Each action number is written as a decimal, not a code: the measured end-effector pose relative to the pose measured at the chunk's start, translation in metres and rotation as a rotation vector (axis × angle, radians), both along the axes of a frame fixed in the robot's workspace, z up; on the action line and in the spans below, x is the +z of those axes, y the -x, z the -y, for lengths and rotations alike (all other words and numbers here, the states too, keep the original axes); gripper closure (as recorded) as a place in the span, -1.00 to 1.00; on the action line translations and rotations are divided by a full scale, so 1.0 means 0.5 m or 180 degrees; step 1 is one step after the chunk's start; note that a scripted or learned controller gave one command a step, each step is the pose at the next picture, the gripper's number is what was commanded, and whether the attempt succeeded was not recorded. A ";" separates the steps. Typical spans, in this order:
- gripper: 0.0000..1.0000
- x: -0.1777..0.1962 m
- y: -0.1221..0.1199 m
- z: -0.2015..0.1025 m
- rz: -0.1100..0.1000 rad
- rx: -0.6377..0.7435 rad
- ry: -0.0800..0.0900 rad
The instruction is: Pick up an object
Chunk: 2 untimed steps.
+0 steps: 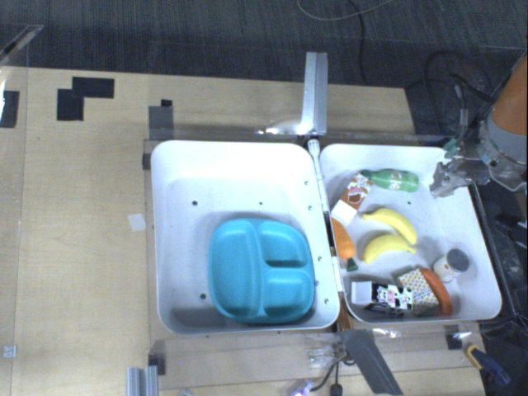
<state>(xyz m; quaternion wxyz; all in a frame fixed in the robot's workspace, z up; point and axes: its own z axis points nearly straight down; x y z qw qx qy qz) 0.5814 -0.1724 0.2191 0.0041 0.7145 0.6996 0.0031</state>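
We're watching the gripper (452,180) hovering over the right bin's (487,258) upper right edge; whether it's open, we can't tell. Nothing's visibly in it. The bananas (388,233) are lying mid-bin, the green bottle (393,180) just beside the gripper.

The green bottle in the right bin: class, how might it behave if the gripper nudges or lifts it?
The green bottle lies on its side, so it would probably roll when nudged. Its rounded, smooth-looking body may slip between fingers. It looks plastic, likely light.
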 end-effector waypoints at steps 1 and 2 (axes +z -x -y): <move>1.00 -0.060 0.043 -0.002 -0.0021 -0.0011 -0.0001; 1.00 0.097 0.049 -0.164 -0.0012 -0.0189 -0.0005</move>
